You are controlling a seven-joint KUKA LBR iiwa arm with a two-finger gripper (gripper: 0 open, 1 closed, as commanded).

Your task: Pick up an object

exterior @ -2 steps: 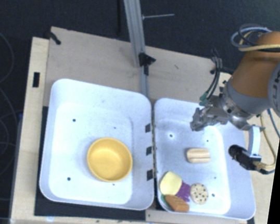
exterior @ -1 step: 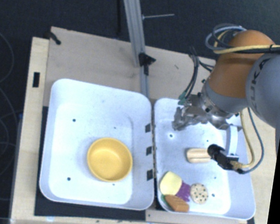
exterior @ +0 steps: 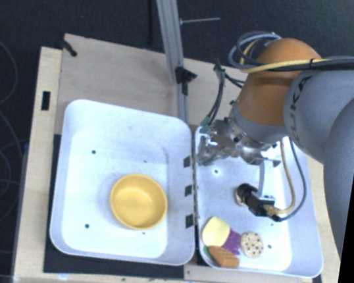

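Four small toys point(exterior: 233, 244) lie bunched at the right bin's point(exterior: 290, 237) near edge, so my gripper point(exterior: 212, 148), hanging over its far left corner, looks too far off to grab; wide or narrow, I cannot tell.

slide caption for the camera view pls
Arm's tool over the right bin; yellow bowl sits in the left bin.

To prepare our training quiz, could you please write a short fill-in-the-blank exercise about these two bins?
1. The left bin holds one yellow ____.
2. In the right bin, the speckled cookie lies beside a ____ piece.
3. The gripper hangs over the ____ bin.
Missing words: bowl; purple; right.
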